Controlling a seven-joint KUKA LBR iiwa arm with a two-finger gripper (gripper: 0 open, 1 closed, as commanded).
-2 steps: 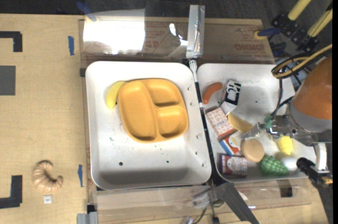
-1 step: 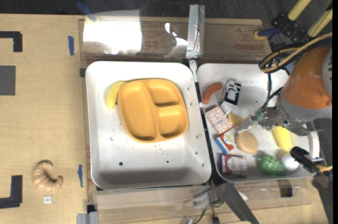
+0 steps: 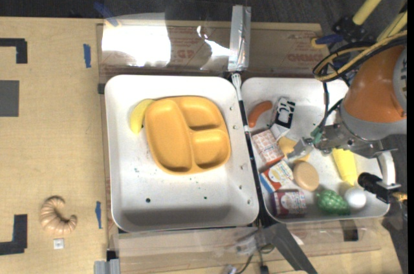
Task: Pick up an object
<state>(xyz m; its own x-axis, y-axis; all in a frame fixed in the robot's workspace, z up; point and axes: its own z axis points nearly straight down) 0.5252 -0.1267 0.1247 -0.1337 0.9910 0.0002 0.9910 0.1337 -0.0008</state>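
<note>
Over the right bin (image 3: 381, 211) the gripper (image 3: 309, 142) hangs low among the clutter; whether it is spread or pinching anything I cannot tell, so nothing looks picked up yet. That bin holds a snack packet (image 3: 266, 146), a can (image 3: 289, 202), a green toy (image 3: 332, 201) and a yellow bottle (image 3: 346, 165). On the left, the other bin (image 3: 123, 182) holds an orange tray (image 3: 186, 133).

You're looking at a tan cardboard-covered worktop (image 3: 52, 137) carrying two shallow white bins side by side: the left bin (image 3: 123, 156) at frame centre, the right bin (image 3: 336, 218) touching it at lower right. A croissant (image 3: 57, 216) lies directly on the worktop at lower left, well apart from them. Black tape marks (image 3: 14, 50) and blue tape bits (image 3: 87, 54) sit toward the left.
</note>
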